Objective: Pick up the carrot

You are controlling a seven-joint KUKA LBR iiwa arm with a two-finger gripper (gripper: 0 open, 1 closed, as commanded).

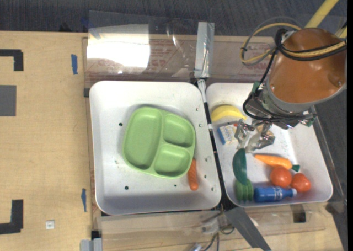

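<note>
The carrot [273, 161], orange with a small green stub at its right end, lies in the right bin [322, 159], pointing left. My gripper [253, 137] hangs over the middle of that bin, just up and left of the carrot's tip. Its metal fingers [265, 138] stand apart, open, with nothing between them. The orange wrist of the arm covers the bin's back right part.
Around the carrot lie two red tomatoes [281, 177], a blue bottle [271, 193], a dark green vegetable [240, 168], a yellow banana [226, 113] and a small packet [227, 133]. The left bin [105, 150] holds a green divided plate [159, 142] and a small orange piece [192, 176].
</note>
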